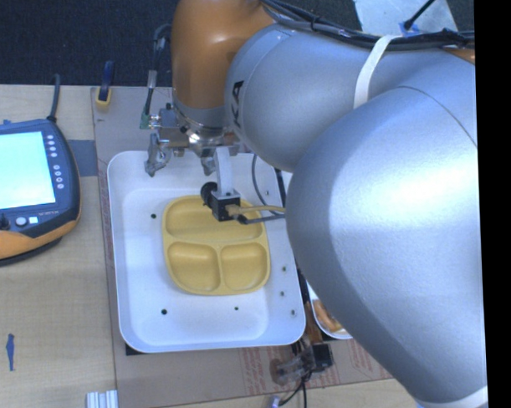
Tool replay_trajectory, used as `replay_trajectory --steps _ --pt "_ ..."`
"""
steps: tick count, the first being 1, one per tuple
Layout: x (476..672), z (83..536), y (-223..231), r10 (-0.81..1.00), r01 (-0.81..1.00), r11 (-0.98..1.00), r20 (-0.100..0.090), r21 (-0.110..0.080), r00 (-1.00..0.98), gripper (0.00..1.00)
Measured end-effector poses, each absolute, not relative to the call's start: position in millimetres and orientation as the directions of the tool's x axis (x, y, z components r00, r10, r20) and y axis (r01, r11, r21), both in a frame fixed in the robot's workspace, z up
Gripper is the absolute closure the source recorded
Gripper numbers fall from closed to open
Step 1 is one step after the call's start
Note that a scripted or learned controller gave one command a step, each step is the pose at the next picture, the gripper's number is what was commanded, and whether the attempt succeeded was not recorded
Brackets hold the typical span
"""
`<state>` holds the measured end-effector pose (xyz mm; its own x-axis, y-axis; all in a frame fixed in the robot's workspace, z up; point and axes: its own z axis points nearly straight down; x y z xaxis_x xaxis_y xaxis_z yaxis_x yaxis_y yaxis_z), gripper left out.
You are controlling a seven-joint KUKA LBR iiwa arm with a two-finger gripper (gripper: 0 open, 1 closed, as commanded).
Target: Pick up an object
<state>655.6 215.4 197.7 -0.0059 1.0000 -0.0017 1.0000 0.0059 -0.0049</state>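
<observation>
While the grey arm (362, 153) crowds the right of the bench, its gripper (180, 166) hangs over the far end of the left white bin (132, 270), just beyond the top edge of a yellow divided plate (215, 246). The two metal fingers stand apart with nothing between them; a small black fitting (222, 202) below the wrist overlaps the plate's upper rim. The plate lies flat in the middle of the bin, one wide compartment towards the gripper and two smaller ones nearer the camera, its rim rounded and its surface a dull, smooth mustard. A good pick here likely means coming down so one finger lands inside the raised rim and the other outside it, since the flat bottom offers nothing to pinch; closing squarely across that thin lip, not at a corner, should keep the plate from tipping or sliding out. A handheld control pendant (25, 186) rests on the bench to the left.
</observation>
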Motion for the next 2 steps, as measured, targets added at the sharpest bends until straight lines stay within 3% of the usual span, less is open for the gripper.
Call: replay_trajectory --steps 1,2 --pt "656.2 91 208 1.0 1.0 0.006 -0.002 0.0 -0.006 0.0" --pt "656.4 116 215 1.0 1.0 0.005 0.0 -0.003 -0.005 0.0"
